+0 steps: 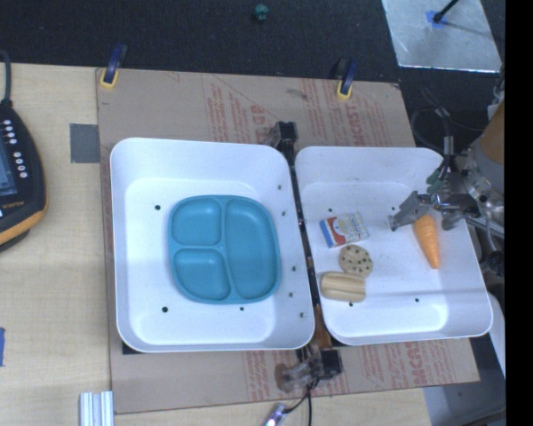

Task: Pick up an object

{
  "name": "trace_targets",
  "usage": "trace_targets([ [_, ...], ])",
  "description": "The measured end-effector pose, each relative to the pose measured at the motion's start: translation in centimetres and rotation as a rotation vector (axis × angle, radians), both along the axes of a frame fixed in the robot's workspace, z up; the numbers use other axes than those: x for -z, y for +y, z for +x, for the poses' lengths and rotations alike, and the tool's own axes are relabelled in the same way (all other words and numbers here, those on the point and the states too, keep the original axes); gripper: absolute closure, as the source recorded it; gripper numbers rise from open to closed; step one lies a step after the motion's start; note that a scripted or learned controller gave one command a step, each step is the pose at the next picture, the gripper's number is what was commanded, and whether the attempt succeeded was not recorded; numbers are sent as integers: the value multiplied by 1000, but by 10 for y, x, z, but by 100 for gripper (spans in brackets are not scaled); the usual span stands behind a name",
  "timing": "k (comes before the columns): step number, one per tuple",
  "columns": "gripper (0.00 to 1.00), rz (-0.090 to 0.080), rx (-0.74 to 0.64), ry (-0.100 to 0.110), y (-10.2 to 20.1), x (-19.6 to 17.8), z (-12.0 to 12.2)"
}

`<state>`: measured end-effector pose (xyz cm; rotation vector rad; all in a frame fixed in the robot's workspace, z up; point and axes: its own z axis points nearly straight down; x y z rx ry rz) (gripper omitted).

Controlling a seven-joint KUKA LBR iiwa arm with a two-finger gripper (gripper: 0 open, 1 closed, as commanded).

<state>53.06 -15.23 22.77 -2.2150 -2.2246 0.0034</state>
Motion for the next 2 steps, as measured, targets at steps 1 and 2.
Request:
trace_targets([
  [1,0,-1,-2,1,59,71,0],
  [2,0,0,1,3,51,137,22],
])
